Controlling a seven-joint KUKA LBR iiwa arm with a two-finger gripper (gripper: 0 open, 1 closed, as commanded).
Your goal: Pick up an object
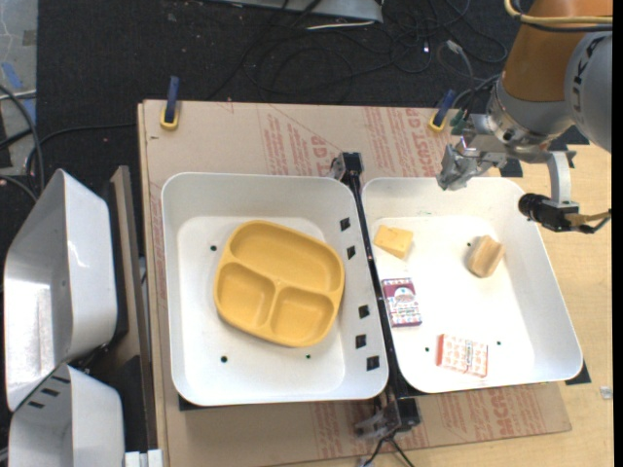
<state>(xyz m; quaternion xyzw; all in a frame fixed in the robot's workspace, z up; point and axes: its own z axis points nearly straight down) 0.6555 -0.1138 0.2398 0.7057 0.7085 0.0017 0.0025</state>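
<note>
Gripper (456,173) hovers over right bin's (545,290) far edge; finger gap unreadable. I fear clipping the rim before reaching yellow wedge (393,241).

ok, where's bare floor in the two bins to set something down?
Left bin: the yellow divided plate fills the middle, leaving bare strips along the walls. Right bin: open floor between the tan block and the pink card, and along the far wall below the gripper. Crowded near the divider: yellow wedge, small box.

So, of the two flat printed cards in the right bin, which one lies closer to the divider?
The purple-edged card, lying right beside the divider. The red-patterned card lies further right, nearer the bin's front edge.
</note>
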